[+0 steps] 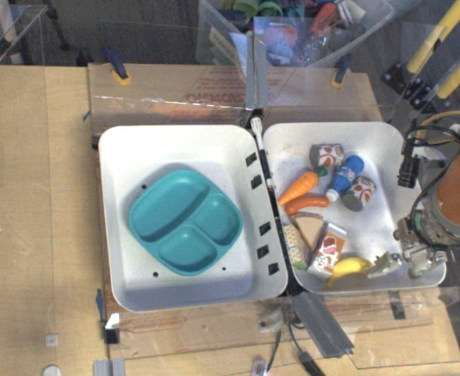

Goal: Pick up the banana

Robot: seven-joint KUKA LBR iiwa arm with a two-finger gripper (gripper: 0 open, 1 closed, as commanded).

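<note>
A KUKA arm (455,202) reaches in from the right over the right-hand bin (386,139), its pincer (388,265) low at the bin's near edge, just beside the banana (349,267) it is meant to lift. The banana lies in the near part of that bin, close against a small carton (328,251) and a slice of toy bread (308,229); nothing shows the fruit between the fingers, so the step in hand reads as the approach, with the grasp itself not yet made. Whether the pincer stands apart or together cannot be told from this angle (the metal tips blur into the white bin wall). The next move, by this reading, calls for the tips to straddle the banana across its narrow width without catching the carton, then to close and rise. Farther back in the same bin sit two carrots (302,194), a blue bottle (345,175) and two small tins (327,157). The left-hand bin (112,233) holds a teal divided plate (184,220). The arm's upper body is cut off at the frame's right side, the banana's far end is partly masked by the pincer, and the tabletop (26,210) carries both bins
</note>
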